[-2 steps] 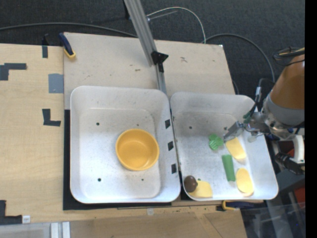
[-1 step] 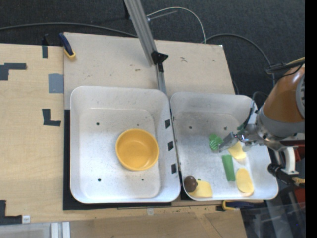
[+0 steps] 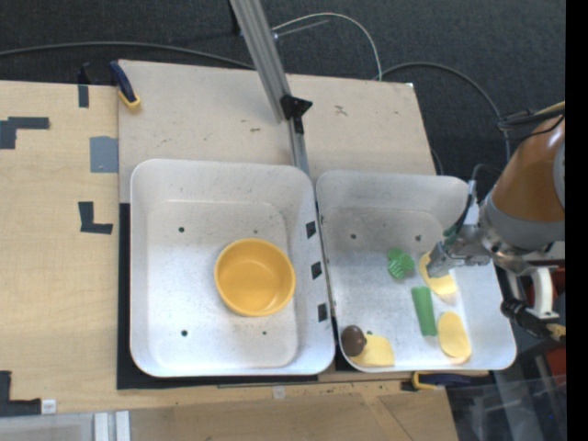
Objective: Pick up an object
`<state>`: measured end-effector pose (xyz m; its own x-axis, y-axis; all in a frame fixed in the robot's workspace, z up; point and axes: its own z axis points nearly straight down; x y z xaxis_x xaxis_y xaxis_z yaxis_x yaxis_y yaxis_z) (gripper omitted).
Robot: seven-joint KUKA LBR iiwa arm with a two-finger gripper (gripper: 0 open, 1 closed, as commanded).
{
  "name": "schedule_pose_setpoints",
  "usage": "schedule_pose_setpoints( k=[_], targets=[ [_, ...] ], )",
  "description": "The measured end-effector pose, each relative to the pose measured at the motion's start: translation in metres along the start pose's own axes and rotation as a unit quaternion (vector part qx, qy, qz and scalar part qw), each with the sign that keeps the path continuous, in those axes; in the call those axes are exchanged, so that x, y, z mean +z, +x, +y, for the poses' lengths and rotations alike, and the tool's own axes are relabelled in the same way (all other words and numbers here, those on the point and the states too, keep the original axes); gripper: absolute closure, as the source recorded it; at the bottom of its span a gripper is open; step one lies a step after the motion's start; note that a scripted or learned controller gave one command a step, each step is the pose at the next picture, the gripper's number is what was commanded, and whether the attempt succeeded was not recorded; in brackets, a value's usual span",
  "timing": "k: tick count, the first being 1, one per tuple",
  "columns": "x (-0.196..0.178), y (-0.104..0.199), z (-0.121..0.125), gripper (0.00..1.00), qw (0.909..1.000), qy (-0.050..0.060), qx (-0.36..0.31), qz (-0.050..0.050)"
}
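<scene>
A robotics lab; taped wooden bench [image 3: 55, 246], loose cables [image 3: 367, 39], two white bins [image 3: 152, 246].

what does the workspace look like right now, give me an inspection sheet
surface: wooden bench bearing two white bins, left bin and right bin, side by side
job's things: yellow bowl in left bin; green round piece, green stick, brown ball and yellow pieces in right bin
clutter: blue tape marks on bench
grippers: gripper low over the right bin's right side, by a yellow piece
cables: white cables behind the bins
surroundings: dark carpet, grey pole
</scene>
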<state>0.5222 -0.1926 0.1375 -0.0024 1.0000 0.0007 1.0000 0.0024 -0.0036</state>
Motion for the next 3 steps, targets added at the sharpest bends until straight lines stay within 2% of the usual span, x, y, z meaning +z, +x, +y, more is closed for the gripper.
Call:
schedule_pose_setpoints(
  k=[1, 2, 3],
  targets=[
    [-0.042, 0.003, 0.000, 1.00, 1.0000, -0.003, 0.000, -0.001],
    [-0.094, -0.008, 0.001, 1.00, 1.0000, -0.004, 0.001, -0.002],
    [-0.116, -0.007, 0.002, 1.00, 1.0000, -0.003, 0.000, -0.001]
  ],
)
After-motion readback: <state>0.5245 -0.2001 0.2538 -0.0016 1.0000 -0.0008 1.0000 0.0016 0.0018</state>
